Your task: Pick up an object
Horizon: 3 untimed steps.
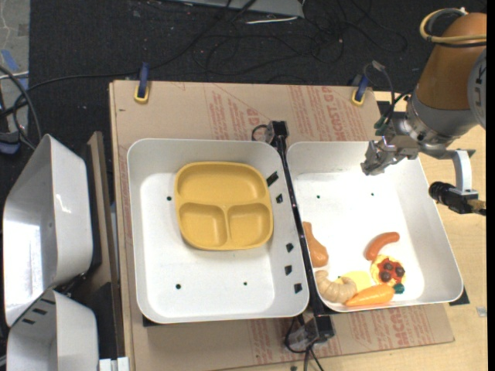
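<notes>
My gripper (377,163) hangs over the back right corner of the right bin (348,207), well away from the toy food. Nothing shows between its fingers. At the bin's front lie an orange sausage (381,243), an orange carrot (370,294), a yellow piece (356,278), a round piece with dark berries (389,270), a tan knobby piece (336,287) and an orange drumstick-like piece (313,245) by the left wall.
The left bin (155,284) holds a yellow three-part plate (224,205). A black divider (290,215) runs between the bins. Empty white tubs (46,222) stand off the bench at left. Clamps (141,93) pin the cardboard at the back.
</notes>
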Motion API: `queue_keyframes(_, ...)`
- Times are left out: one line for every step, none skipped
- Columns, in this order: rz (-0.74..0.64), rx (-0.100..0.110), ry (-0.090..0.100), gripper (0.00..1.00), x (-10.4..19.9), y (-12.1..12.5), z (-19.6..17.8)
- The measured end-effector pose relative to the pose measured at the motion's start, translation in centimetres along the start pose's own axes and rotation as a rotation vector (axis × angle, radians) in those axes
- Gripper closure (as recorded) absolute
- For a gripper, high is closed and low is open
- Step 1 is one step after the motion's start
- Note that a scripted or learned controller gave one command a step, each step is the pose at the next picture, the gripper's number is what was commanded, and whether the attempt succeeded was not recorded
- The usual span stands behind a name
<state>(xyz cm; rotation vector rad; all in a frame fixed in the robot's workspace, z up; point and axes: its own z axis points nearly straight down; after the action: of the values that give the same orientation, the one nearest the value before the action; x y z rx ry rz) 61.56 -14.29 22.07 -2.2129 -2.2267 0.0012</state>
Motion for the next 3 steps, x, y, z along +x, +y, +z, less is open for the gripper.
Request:
queue_keyframes(0.0,-0.001,0.001,1.0,4.9,-1.8,-0.9)
queue_keyframes(-0.001,-0.001,0.001,1.0,9.6,-3.4,-1.6)
queue_keyframes(-0.002,-0.001,0.001,1.0,15.5,-4.5,-2.4)
